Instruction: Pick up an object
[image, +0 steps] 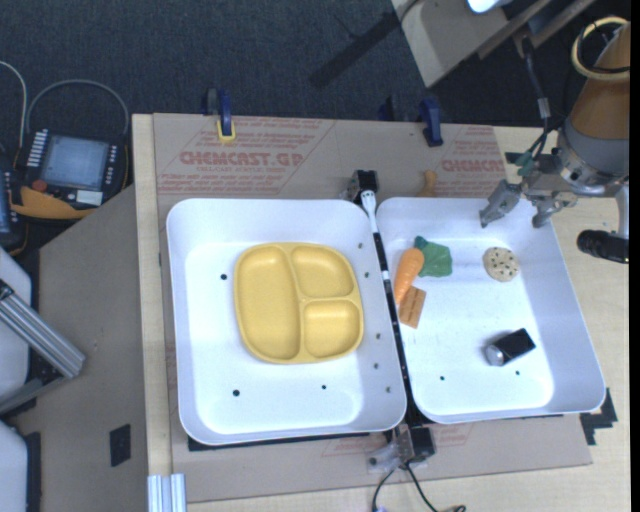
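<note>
Above the right bin's (560, 330) far edge: gripper (520, 205) spread apart, holding nothing | cookie (500, 263) lies just below it inside the bin | risk: flat cookie may slip between fingers.

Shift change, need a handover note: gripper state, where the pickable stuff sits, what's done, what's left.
Gripper: open, holding nothing, above the far right corner of the right bin.
Right bin contents: toy carrot with green top against the left wall, a small brown block just below it, cookie nearest the gripper, black-and-silver small object toward the near side.
Left bin: yellow divided plate, compartments bare.
Done: nothing picked yet.
Left: descend on one object, close, lift. The cookie looks like the shortest reach.
</note>
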